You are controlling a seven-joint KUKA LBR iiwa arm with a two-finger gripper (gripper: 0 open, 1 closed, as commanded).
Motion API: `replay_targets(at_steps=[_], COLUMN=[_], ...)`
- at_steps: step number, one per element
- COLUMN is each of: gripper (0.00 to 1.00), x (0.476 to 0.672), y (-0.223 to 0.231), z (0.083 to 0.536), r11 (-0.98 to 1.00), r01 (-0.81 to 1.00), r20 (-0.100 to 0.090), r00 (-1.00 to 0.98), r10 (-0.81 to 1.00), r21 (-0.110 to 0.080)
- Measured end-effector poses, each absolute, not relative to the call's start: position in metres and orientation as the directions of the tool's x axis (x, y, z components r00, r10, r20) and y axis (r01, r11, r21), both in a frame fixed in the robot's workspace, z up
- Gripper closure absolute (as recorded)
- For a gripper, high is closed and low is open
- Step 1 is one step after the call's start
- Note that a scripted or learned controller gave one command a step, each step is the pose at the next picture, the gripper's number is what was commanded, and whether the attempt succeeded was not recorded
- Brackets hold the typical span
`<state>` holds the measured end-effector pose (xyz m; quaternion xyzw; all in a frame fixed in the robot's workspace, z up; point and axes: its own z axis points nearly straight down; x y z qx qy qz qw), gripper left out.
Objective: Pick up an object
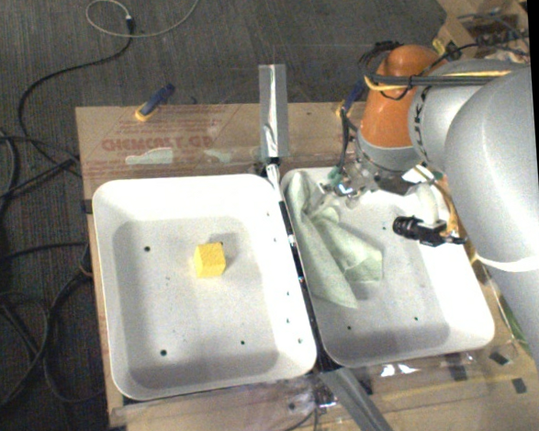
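Cardboard-topped bench (109, 157): yellow cube (210, 259) left bin; cloth (341, 251) right bin under pincer (341, 185), grip unreadable.

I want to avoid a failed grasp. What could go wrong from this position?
The gripper hovers at the upper end of the pale green crumpled cloth, close to the right white bin's wall; it may pinch only a fold or strike that wall. The small yellow foam cube lies far off in the left bin.
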<state>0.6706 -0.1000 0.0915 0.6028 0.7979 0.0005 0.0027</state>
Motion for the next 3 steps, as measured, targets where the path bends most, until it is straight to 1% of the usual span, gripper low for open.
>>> replay_targets(at_steps=[1, 2, 3], gripper=[0.0, 1.0, 1.0], x=[0.626, 0.628, 0.669], y=[-0.106, -0.103, -0.125], z=[0.092, 0.103, 0.24], r11=[0.298, 0.298, 0.536], r01=[0.955, 0.954, 0.844], r20=[-0.007, -0.004, -0.004], r00=[-0.297, -0.298, -0.536], r10=[0.955, 0.955, 0.844], r21=[0.012, 0.017, -0.001])
